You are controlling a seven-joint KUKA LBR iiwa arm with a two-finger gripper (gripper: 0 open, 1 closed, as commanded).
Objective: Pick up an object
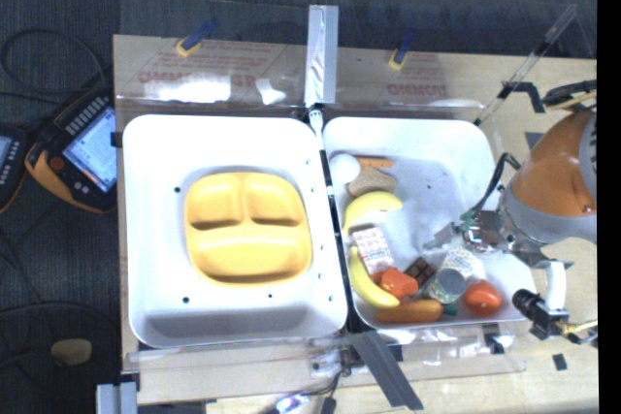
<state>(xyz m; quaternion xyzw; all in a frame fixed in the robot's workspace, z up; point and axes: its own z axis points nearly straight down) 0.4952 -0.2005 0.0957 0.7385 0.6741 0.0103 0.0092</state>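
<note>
- Arm comes in from the right, orange band over the right bin's (456, 136) right wall; gripper (464, 242) sits low over the bin's lower-right part.
- Can't tell how the jaws stand: the wrist hardware covers them and the tips blur into clutter. Nothing visibly held.
- Pickable things are all in the right bin, crowded against its left wall and front edge, probably where they got dumped or dropped.
- Closest to the jaws: a small clear cup or jar (449, 278) just below them, tomato (483, 298) below and slightly right.
- Left of the jaws: banana (361, 271) curving along the divider, small printed packet (373, 248) lying on it, red piece (398, 282) touching the banana's lower end.
- Further left and up: white egg (343, 168) and a brown bread-like piece (372, 179), well apart from the jaws.
- Orange carrot-like item (408, 311) along the front wall, below-left.
- Left bin (146, 208) holds a yellow divided tray (248, 223), far left of the jaws, likely the drop side.
- Judgement: the gripper is placed for a grab in the lower-right cluster; tight packing risks a miss or a two-item pinch.
</note>
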